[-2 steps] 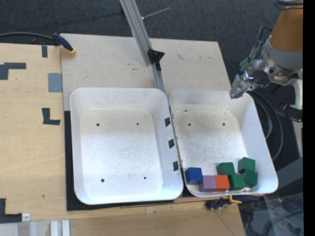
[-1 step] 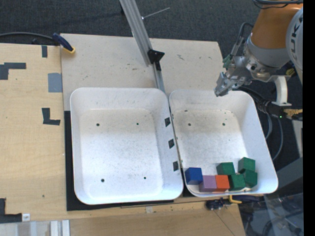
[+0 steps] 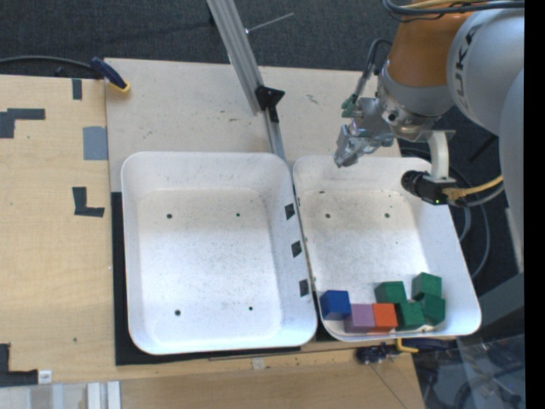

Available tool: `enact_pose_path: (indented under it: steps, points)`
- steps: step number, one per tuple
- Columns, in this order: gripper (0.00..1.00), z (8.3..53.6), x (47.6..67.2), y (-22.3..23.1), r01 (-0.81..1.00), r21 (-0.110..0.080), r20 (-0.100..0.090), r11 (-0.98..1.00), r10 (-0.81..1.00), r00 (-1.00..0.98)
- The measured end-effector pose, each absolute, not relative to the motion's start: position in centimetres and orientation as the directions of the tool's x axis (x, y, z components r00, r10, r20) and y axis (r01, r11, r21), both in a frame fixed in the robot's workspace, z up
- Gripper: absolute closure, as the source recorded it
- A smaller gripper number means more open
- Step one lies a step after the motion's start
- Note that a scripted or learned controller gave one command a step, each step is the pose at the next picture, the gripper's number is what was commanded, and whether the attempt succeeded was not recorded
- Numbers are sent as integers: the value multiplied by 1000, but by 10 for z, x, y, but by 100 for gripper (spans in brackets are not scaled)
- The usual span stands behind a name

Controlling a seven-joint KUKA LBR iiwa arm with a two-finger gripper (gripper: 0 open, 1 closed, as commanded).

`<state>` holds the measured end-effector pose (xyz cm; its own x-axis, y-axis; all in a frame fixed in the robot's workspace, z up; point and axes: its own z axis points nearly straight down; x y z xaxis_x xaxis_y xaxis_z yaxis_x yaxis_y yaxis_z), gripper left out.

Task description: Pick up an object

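Observation:
Several small blocks lie along the near edge of the right bin (image 3: 443, 237): a blue block (image 3: 335, 303), a purple block (image 3: 363, 316), an orange block (image 3: 385, 315) and several green blocks (image 3: 415, 301). My gripper (image 3: 347, 156) hangs above the far rim of the right bin, well away from the blocks, with nothing visible at its tip.
The left bin (image 3: 209, 254) stands beside the right one. A slanted metal rail (image 3: 243, 54) runs from the top down to the gap between the bins. A blue and yellow clamp (image 3: 111, 73) lies at the bench's far left.

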<state>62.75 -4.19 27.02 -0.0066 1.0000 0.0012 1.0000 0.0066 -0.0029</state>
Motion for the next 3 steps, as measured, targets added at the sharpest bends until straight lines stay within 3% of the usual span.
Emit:
enact_pose_path:
  steps: [3]
  points:
    - [100, 246, 655, 101, 1000, -1, 1, 5, 1000, -5]
